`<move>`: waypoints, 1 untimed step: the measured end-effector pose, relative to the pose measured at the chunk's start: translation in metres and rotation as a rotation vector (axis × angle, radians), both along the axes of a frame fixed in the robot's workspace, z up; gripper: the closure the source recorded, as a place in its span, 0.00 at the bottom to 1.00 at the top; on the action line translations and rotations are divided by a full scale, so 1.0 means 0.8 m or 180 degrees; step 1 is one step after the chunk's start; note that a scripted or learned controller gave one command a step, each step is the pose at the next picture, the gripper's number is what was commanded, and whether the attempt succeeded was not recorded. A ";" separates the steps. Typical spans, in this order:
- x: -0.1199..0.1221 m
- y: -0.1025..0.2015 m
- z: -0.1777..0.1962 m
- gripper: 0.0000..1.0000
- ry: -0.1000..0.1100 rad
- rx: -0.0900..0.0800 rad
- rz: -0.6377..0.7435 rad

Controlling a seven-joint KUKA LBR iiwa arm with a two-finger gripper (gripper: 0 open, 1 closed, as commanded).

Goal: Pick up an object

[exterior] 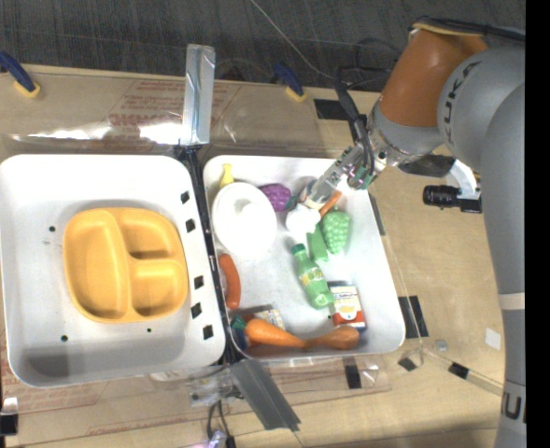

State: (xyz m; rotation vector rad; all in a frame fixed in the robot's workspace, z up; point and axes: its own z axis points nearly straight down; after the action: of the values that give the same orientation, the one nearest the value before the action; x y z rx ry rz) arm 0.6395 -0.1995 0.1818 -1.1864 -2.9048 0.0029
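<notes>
Your gripper [323, 192] sits low at the right bin's [387, 278] far edge, amid crowded toys; whether it grips anything I cannot tell. The green bottle [310, 274] lies mid-bin, the small carton [346, 306] toward the near right corner. Risk: packed neighbours may deflect a grasp. No lettering is legible.

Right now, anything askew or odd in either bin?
Nothing spilled or broken. The right bin is crowded: a green bottle lies on its side mid-bin, and a carrot lies flat at the near edge. The yellow tray sits flat in the left bin.
</notes>
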 end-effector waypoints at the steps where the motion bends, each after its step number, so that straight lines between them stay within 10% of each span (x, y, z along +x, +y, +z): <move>1: -0.020 0.083 0.102 1.00 -0.0039 -0.0003 -0.0371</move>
State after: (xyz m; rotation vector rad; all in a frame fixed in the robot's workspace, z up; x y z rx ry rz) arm 0.6235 -0.1328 0.2634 -1.3584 -2.8412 -0.0033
